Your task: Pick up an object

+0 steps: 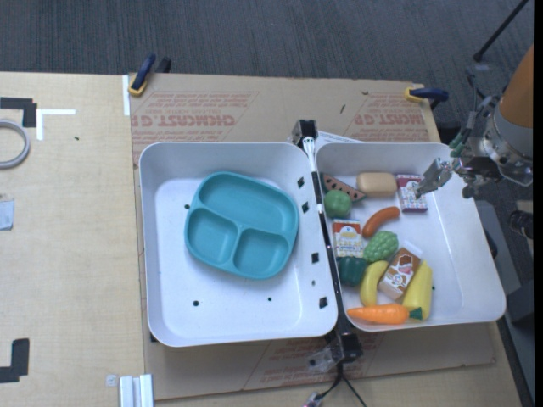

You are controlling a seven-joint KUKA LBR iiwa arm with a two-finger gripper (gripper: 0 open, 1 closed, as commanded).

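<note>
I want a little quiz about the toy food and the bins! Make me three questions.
1. True or false: the teal plate lies in the left bin.
2. Which lies closest to the right bin's near edge? A) carrot B) sausage C) watermelon slice
3. Fill in: the gripper hovers above the ___ bin.

Key: 1 true; 2 A; 3 right.

hand [443, 175] over right bin [475, 261], toy food below; teal plate [242, 225] in left bin [161, 253].
</note>
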